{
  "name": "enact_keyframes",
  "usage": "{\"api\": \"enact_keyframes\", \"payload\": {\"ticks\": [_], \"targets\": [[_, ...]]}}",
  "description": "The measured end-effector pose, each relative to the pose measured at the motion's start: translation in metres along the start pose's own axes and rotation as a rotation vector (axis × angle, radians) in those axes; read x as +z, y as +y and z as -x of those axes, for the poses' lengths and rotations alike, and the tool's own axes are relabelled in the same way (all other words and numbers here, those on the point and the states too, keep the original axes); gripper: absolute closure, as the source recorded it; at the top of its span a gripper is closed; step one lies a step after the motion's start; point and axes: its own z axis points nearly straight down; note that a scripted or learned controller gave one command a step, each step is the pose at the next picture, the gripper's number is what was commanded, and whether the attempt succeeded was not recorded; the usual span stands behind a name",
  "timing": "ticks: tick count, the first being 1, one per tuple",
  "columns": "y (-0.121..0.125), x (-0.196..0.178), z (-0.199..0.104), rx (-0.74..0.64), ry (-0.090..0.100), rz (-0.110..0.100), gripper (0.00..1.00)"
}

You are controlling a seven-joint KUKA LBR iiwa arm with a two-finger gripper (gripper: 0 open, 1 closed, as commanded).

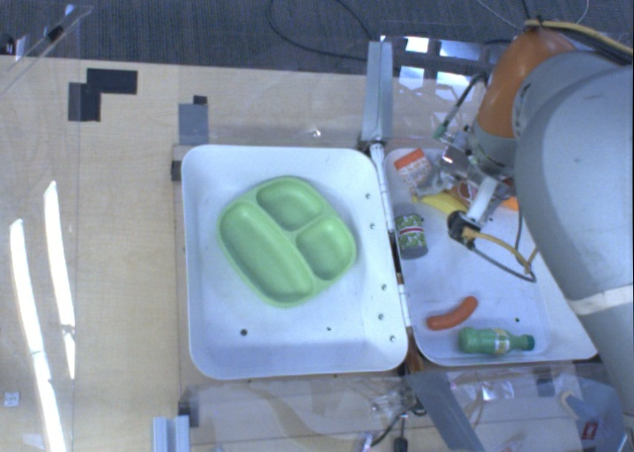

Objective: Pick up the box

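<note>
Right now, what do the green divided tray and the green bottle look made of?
The green tray looks like moulded plastic with a matte finish: even colour, soft rounded compartment edges, no glare. The green bottle, lying in the right bin, looks like glossy plastic with a paler label, though it is too small to be sure.

A light-green, three-compartment plastic tray (288, 239) lies in the left white bin (213, 341). In the right white bin (535, 341), a small dark can with a green label (410, 235) stands against the left wall, while an orange-red sausage (452, 313) lies just above a green plastic bottle (494, 342) resting on its side near the front edge.
</note>
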Motion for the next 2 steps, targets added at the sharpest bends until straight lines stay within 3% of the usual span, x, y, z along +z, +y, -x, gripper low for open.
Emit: {"api": "enact_keyframes", "payload": {"ticks": [1, 2], "targets": [[-0.057, 0.011, 0.047, -0.316, 0.013, 0.035, 0.00], [0.014, 0.012, 0.026, -0.209, 0.008, 0.008, 0.00]]}}
